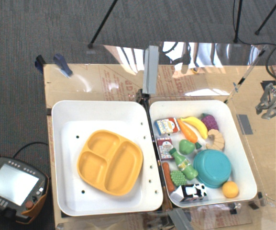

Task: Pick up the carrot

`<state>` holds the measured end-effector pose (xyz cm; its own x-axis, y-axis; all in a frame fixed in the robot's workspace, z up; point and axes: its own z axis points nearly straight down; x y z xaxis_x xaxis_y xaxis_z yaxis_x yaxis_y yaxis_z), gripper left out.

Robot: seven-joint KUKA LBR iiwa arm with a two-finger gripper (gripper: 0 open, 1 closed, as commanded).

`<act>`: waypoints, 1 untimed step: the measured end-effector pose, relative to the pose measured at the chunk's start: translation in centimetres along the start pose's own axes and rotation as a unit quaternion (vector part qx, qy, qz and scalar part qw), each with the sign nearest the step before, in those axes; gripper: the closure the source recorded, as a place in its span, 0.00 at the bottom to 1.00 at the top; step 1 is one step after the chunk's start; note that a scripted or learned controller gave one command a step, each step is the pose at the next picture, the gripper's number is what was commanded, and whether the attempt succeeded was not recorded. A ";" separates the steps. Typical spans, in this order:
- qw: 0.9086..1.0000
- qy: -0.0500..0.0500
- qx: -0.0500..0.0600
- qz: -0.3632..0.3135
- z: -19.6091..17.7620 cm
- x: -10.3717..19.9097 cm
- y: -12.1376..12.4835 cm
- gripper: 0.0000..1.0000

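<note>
The visible part of the robot is the pincer [266, 102] assembly at the right edge of the scene. Its finish is pale grey and looks metallic, with lighter highlights on the upper faces and darker grey in the recesses. The outline is angular and irregular, built from several short, narrow members joined to a compact central block. The assembly is small and soft in focus; screws, cables and markings cannot be made out.
</note>
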<state>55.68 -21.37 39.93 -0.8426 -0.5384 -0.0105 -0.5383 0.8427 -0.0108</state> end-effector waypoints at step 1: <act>0.999 0.007 -0.012 -0.041 14.2 4.1 3.2 1.00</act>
<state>50.73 -20.97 25.64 -0.7952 -0.6064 0.0033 -0.6063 0.7952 0.0124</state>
